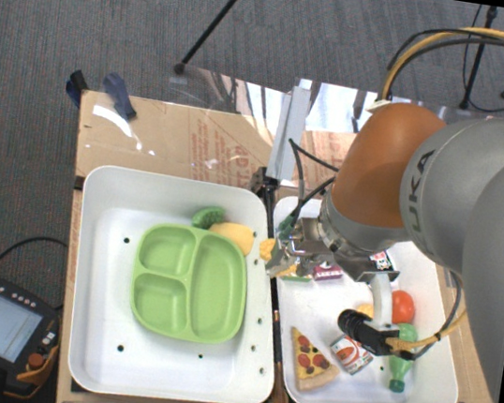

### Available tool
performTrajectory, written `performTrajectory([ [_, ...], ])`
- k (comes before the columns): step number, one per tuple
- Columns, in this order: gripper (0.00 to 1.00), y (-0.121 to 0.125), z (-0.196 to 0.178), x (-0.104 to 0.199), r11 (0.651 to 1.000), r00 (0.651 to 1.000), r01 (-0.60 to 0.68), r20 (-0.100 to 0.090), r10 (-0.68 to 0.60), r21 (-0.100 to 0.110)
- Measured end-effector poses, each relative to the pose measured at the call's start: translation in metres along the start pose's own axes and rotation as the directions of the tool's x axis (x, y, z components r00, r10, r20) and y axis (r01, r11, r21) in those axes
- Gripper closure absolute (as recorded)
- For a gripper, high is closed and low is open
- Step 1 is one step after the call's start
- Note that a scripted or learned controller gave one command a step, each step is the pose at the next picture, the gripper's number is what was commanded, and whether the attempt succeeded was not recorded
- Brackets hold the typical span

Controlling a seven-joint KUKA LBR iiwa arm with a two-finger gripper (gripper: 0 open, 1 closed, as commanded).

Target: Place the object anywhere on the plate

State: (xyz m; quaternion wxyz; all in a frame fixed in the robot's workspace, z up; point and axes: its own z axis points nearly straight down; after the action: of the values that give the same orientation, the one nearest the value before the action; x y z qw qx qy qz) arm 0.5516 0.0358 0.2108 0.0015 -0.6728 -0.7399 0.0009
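The KUKA arm (443,193) was the largest thing in the view; its grey body and orange band reached in from the right and hung over the border between the two bins. The left bin (108,211) was white and shallow, and the right bin (435,391) stood just beside it. In the left bin lay the green plate (190,283), a tray with three compartments, and all three compartments were bare.

The gripper (288,251) was low over the inner edge of the right bin, close to the plate's upper right corner. Whether its fingers were wide or narrow could not be told, because the wrist hid them. A small yellow object (269,250) showed right at the gripper's tip, beside the bin edge; it was not clear if the gripper held it.

Just off the plate's upper rim lay a yellow toy fruit (233,235), smooth and rounded, touching a green leafy toy (208,216) on its left. Both were in the left bin and outside the plate.

In the right bin there were a pizza slice toy (312,359), a small can (351,354), a red tomato toy (403,307) and a green bottle-like toy (399,366).
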Motion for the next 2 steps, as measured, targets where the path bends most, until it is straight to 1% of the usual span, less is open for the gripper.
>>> performTrajectory([
  [1, 0.0, 0.0, 0.001, 0.0, 1.0, 1.0, 0.001, 0.001, -0.001, 0.002],
  [2, 0.0, -0.017, -0.059, 0.03, 0.932, 0.932, 0.363, 0.002, -0.363, -0.002],
])
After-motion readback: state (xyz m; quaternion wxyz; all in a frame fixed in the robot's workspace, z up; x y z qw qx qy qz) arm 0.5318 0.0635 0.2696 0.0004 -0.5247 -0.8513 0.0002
